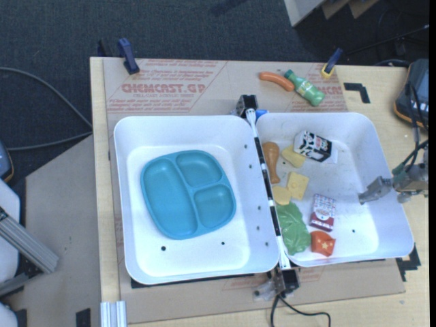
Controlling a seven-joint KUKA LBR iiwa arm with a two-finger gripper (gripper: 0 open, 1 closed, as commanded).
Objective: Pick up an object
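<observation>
Toy food is the likely target, clustered along the left edge of the right-hand shallow white bin (381,142) — nearest, a red wedge-shaped piece (323,243) and a green leafy piece (293,226), then a red-and-white packet (323,212), yellow cheese-like slices (296,183), and farthest a black-and-white carton (313,146). The grey two-finger gripper (373,191) hangs over the bin's right edge; whether its tips are spread or closed I cannot tell. Everything lies to its left, the packet closest — its long axis running near-to-far.
</observation>
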